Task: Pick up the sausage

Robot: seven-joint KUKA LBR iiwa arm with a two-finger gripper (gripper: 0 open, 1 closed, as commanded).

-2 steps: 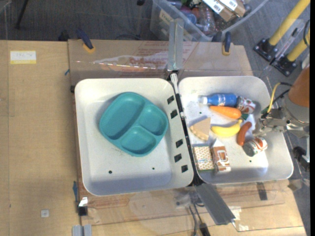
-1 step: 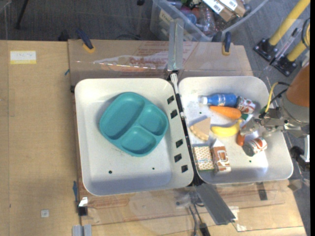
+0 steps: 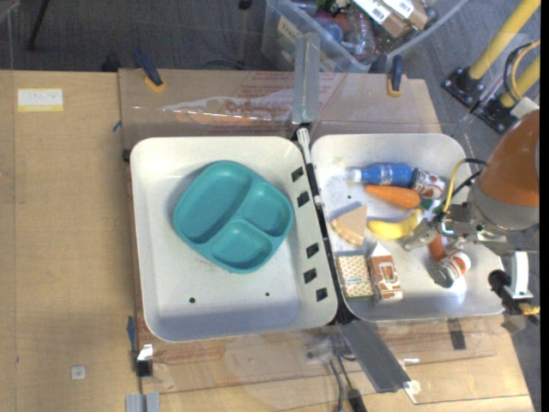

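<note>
Left bin [image 3: 154,256] carries a teal divided plate [image 3: 233,216], sitting flat and a touch above centre. Over in the right bin [image 3: 386,148], a blue bottle [image 3: 388,175] lies along the far side, an orange carrot [image 3: 394,196] just beneath it, then a yellow banana [image 3: 395,227]. A tan wedge [image 3: 349,227] sits near the divider, with a cracker-patterned box [image 3: 353,275] and a small carton [image 3: 386,280] side by side below. A clear tub [image 3: 369,11] of clutter stands beyond the table [image 3: 60,230].
</note>
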